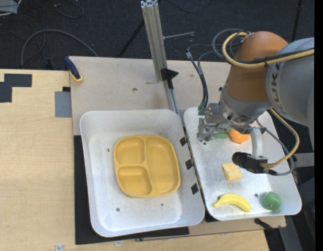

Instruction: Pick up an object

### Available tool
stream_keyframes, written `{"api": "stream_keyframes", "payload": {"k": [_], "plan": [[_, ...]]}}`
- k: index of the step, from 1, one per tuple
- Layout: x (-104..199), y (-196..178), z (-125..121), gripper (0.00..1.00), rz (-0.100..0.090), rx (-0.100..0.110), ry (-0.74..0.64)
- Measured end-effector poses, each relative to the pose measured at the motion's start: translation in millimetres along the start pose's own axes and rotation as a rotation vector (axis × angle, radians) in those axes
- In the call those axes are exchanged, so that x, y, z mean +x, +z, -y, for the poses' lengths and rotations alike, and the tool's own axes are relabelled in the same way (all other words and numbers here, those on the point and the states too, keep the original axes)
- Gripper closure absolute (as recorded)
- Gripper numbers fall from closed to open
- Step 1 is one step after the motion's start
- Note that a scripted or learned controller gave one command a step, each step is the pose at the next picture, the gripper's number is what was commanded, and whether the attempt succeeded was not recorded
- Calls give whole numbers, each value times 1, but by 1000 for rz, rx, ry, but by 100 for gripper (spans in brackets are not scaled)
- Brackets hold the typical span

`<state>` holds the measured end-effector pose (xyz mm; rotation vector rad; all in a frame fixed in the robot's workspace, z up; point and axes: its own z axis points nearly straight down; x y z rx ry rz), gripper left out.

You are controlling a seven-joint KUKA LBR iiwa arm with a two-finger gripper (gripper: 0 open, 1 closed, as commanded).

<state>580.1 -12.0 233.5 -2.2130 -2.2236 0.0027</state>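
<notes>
Arm point(266, 82): the grey robot arm with its orange band reaches in from three o'clock and bends down over the far end of the right bin.
Claw point(205, 132): low over the right bin's twelve o'clock corner, close to the divider between the bins; whether it is open or closed cannot be told from this angle.
Right bin point(211, 192): a shallow white tray holding the loose items.
Orange piece point(238, 136): just beside the claw, at its three o'clock, partly under the wrist.
Green sliver point(221, 135): a thin green item between the claw and the orange piece; what it is cannot be made out.
Yellow block point(232, 172): near the bin's centre, at six o'clock from the claw.
Banana point(232, 202): lying along the near edge, at six o'clock in the bin.
Green ball point(271, 201): in the bin's four o'clock corner, beside the banana.
Left bin point(98, 203): holds a yellow divided plate point(147, 166) at its centre, well apart from the claw.
</notes>
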Motion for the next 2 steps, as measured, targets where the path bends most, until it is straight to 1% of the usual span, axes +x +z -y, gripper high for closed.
{"api": "stream_keyframes", "payload": {"k": [1,2], "plan": [[52,-7,13,100,1,0,1],[113,6,22,100,0,2,-1]]}}
